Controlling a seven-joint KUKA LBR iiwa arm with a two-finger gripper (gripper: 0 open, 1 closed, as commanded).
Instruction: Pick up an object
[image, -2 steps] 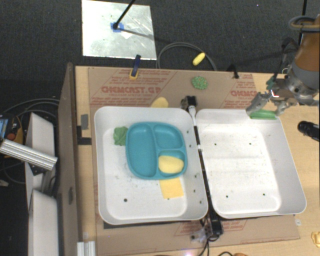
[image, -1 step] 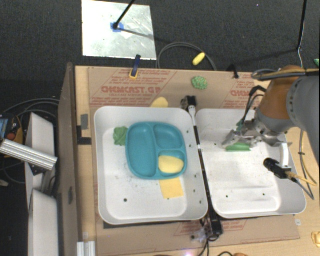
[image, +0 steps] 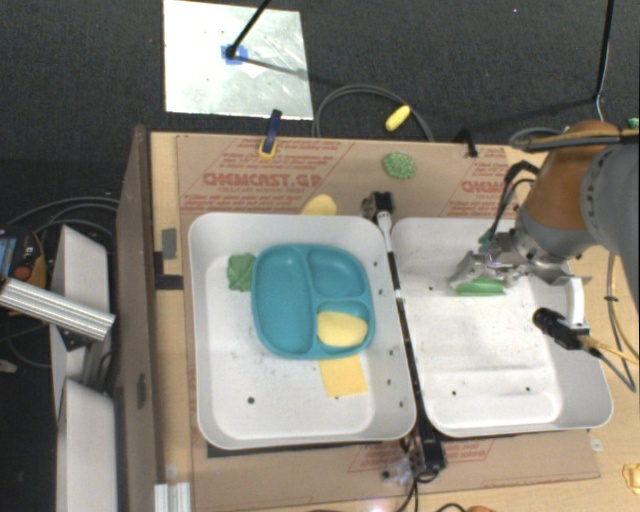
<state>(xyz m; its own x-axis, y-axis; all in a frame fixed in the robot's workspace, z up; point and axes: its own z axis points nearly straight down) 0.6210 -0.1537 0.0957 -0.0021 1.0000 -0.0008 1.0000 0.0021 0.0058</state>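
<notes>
Two shallow white bins sit side by side on the worktop (image: 160, 300), the left bin (image: 215, 400) at the frame's centre and the right bin (image: 500, 390) toward the right.

The left bin holds one teal divided plate (image: 290, 300) with three compartments. One rounded yellow piece (image: 342, 327) lies in its lower right compartment. One flat yellow square (image: 344, 377) lies on the bin floor just below the plate, touching its lower edge. One small green leafy piece (image: 241, 269) sits against the plate's upper left edge.

In the right bin, one green oblong object (image: 480, 287) lies near the upper middle of the floor. The pincer (image: 487, 268) hangs directly over it, at the end of the one grey arm (image: 600, 200) with its orange band (image: 555, 190), which enters from the right of the frame. Whether the pincer is spread or pressed together cannot be told, nor whether it touches the green object.

Behind the bins lies one brown cardboard sheet (image: 250, 180) printed in red: "CHEMCAST GP" reads on the left, and a second, partly hidden print at the right cannot be read whole. On the cardboard rest one round green dotted object (image: 399, 165) and one pale yellow piece (image: 320, 206) at the left bin's back rim. One yellow piece (image: 398, 118) lies beyond the cardboard in the upper middle, and one silvery sheet (image: 240, 60) lies at the upper left.
</notes>
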